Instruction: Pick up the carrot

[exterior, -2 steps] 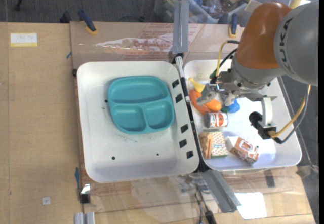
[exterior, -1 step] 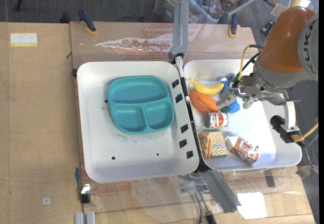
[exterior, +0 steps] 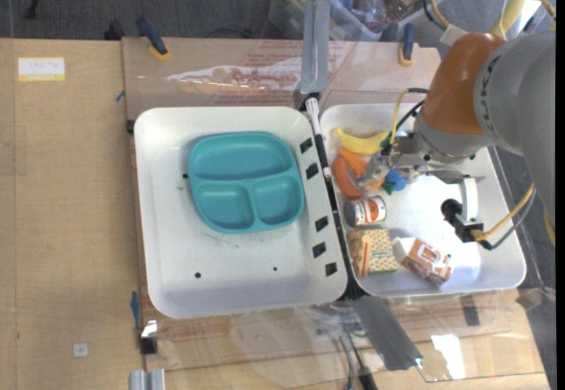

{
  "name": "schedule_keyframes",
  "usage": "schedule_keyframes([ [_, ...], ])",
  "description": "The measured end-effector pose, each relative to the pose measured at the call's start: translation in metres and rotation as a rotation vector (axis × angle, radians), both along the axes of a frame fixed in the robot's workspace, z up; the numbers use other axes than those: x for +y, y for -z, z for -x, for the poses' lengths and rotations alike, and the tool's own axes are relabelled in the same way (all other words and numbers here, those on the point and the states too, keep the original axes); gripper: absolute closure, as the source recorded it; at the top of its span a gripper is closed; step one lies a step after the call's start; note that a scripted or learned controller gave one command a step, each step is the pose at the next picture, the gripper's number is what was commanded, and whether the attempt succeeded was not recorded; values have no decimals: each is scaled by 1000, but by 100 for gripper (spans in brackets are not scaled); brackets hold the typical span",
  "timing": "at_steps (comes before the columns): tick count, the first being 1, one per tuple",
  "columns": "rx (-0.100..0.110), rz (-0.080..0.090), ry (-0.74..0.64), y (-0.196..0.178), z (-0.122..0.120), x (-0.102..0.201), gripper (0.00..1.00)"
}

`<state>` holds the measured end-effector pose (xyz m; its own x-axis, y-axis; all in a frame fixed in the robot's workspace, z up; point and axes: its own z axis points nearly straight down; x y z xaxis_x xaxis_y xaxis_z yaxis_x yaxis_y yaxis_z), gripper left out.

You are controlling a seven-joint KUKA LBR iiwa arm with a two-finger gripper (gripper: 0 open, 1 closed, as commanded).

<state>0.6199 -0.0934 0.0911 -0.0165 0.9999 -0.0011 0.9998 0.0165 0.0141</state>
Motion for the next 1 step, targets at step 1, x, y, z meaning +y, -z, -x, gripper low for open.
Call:
schedule_keyframes([
  [1,-3,-1,4,-11,-1,-2,100],
])
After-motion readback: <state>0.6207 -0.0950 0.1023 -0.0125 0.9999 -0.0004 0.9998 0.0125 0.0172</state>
